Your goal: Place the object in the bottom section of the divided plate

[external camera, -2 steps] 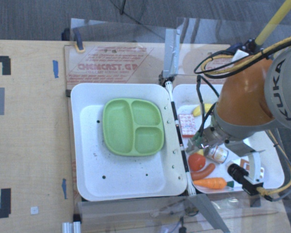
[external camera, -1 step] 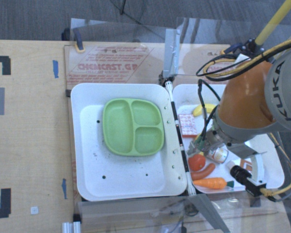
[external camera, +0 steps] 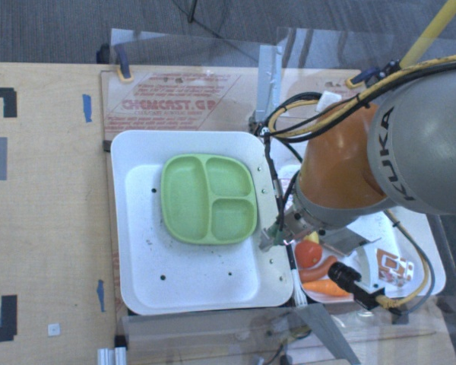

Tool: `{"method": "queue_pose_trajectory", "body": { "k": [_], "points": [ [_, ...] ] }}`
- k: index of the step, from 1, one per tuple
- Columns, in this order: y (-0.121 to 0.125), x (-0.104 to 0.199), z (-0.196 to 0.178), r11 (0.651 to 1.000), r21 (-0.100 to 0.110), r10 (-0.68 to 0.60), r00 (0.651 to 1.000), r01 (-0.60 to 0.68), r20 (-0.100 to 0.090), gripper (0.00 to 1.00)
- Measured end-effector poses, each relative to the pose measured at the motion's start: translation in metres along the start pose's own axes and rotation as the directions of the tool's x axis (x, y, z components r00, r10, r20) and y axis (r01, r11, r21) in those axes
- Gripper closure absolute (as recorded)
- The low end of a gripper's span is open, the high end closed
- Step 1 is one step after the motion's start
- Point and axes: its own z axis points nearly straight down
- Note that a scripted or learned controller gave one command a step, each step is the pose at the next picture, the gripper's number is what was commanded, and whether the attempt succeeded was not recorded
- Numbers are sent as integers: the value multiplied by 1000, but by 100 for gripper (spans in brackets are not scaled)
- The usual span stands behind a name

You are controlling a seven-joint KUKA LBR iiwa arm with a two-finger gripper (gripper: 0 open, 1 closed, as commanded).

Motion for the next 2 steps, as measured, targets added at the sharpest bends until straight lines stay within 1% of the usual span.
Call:
{"method": "queue_pose_trajectory", "body": {
  "k": [1, 2],
  "points": [
    [0, -1, 0, 1000, 0, 1, 1000, -1, 0, 0],
    [-1, -1, -8, 1000, 3, 3, 1000, -3, 0, 100]
  ]
}}
